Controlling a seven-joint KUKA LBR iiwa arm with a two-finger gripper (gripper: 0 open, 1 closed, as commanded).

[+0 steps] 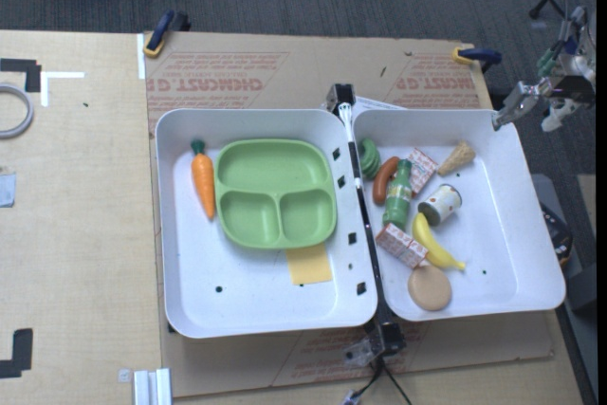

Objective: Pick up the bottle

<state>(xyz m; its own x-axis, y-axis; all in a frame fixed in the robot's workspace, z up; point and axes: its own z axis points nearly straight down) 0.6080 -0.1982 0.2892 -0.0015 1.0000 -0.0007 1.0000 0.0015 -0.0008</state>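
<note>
While the gripper [512, 109] hangs up by the far right corner of the right bin [531, 242], the green bottle [398, 192] lies down inside that bin, near its left wall. I cannot tell how the gripper is set, because it is small and blurry, and nothing shows in it. It is well away from the bottle.

Just left of the bottle sits a red sausage [384, 178], touching it or almost. A small can [441, 202] lies just to the right of the bottle. A yellow banana [434, 243] sits below the can, and a round tan cookie [430, 288] is near the front wall.

Over in the left bin [180, 280] there is a green plate [276, 193] with three parts. An orange carrot [203, 181] lies just beside it on the left. A flat yellow slice [310, 266] peeks out from under the front of the plate.
</note>
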